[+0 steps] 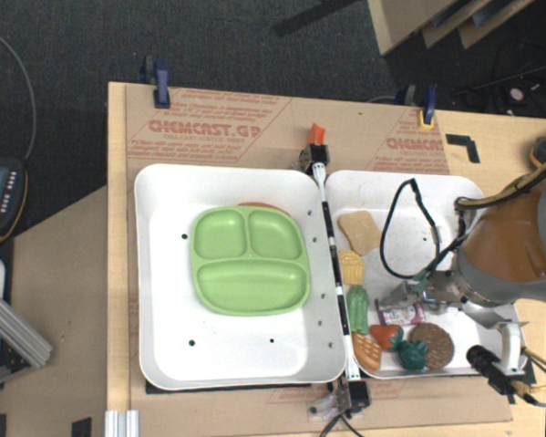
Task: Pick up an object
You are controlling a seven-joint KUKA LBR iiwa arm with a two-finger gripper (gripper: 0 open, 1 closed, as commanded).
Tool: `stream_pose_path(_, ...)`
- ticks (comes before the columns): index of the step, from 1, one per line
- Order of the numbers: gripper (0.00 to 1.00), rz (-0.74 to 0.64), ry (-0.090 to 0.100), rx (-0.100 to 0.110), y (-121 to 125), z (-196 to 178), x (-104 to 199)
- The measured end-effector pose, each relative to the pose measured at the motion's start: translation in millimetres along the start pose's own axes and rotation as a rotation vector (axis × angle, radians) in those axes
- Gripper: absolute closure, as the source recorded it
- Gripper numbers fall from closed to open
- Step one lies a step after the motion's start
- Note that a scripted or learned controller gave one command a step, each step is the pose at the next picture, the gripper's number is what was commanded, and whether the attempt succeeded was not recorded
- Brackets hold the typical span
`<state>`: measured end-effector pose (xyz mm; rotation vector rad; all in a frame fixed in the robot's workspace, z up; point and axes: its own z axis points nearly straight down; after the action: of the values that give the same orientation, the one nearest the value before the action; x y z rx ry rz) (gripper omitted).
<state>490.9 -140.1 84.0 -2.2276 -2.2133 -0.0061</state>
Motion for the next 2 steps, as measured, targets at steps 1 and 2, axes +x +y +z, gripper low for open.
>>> stream_pose_path(1, 0.00, -0.008, -0.007, -0.008, 61.3, -4.5, -51.8)
stream_pose_path(2, 0.00, -0.010, 0.003, -0.010, 43.3, -5.8, -80.6)
